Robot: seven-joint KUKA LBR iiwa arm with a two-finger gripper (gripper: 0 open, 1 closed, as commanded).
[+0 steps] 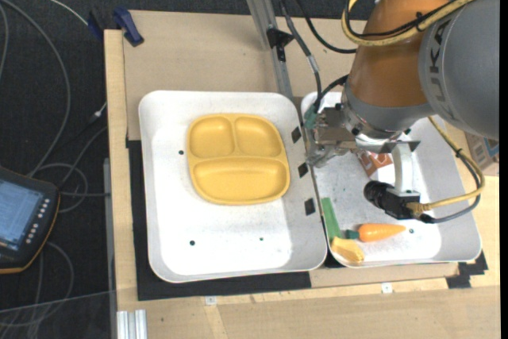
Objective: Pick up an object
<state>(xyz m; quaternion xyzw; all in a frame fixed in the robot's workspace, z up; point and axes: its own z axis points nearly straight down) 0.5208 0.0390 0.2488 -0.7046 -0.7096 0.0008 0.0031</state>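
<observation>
Gripper (324,148) sits low over the right bin's (444,250) left edge, and honestly can't tell if it's clenched or released. Toy carrot (379,232) lies near that bin's front rim, well apart from the gripper. Arm lettering is unreadable.

Grey arm (468,52) w/ orange band, yellow cable, black lettering on casing.

We see the arm (413,52) hiding much of the right bin (444,250) and most of a reddish object (375,163), which we cannot identify.
</observation>
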